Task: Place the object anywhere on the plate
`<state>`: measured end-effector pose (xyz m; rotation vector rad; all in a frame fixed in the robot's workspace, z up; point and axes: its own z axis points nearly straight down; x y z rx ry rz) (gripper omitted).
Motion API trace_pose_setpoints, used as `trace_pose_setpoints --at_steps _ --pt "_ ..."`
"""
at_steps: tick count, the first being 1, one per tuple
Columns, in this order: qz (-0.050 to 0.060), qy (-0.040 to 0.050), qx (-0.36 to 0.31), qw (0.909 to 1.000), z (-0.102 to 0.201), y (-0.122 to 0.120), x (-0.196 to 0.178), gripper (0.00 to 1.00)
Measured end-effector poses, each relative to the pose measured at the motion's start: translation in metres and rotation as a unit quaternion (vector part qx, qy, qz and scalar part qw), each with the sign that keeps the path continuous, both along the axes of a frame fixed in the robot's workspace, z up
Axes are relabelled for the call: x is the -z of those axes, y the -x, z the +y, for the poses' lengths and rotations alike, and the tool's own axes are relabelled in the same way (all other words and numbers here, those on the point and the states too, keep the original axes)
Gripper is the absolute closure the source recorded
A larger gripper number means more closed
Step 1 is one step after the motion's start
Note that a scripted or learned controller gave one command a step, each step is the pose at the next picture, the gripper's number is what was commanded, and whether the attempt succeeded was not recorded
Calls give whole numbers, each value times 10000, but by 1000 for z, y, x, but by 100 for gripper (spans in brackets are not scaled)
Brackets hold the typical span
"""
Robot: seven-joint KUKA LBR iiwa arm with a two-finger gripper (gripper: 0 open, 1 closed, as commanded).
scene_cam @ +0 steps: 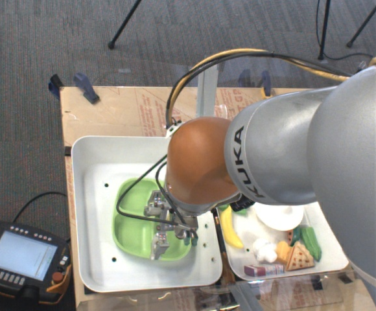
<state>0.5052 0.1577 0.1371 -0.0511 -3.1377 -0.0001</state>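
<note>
The gripper [168,229] hangs over the green plate [128,229] in the left bin [87,199], above the plate's 3 o'clock part. I cannot tell if it is open or closed, and no object is seen in it. The toys lie in the right bin [334,254]: a banana [230,229] at its 9 o'clock edge, a pizza slice [299,258] near 5 o'clock.

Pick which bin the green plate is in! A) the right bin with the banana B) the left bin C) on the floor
B: the green plate lies in the left bin, under the gripper; the banana is in the right bin.
</note>
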Motion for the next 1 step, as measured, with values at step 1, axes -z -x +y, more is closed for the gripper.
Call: trace_pose_setpoints --at_steps 1 --pt "-16 -3 -397 9992 29 -3 -18 0"
